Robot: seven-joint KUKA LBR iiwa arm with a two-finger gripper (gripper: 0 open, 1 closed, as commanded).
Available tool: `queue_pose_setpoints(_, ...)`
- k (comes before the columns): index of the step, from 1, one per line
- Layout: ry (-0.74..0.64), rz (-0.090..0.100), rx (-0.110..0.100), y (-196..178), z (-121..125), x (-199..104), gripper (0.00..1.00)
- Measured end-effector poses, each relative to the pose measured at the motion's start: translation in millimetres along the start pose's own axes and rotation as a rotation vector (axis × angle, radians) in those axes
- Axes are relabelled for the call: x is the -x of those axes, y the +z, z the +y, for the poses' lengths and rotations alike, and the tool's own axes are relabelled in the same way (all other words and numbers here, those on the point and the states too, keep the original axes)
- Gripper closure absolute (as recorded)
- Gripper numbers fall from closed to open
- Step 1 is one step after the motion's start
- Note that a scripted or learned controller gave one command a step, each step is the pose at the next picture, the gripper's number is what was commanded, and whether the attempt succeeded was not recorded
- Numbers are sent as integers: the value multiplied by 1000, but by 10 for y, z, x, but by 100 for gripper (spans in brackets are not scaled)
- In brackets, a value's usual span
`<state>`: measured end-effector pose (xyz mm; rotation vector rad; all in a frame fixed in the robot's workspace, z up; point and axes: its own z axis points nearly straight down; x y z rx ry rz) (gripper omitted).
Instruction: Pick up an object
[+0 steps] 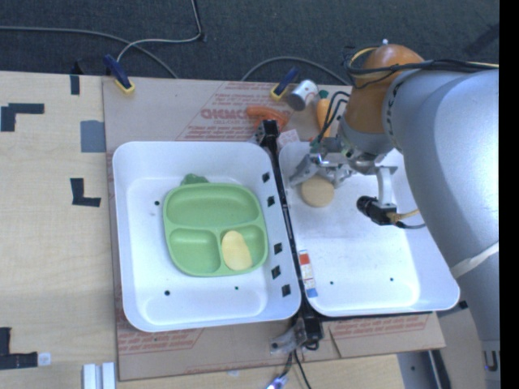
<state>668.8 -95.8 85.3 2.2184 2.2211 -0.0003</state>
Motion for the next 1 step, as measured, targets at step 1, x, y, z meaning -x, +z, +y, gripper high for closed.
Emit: queue_pose_setpoints(1, -1, -1, -1, -99, -1, 0, 100)
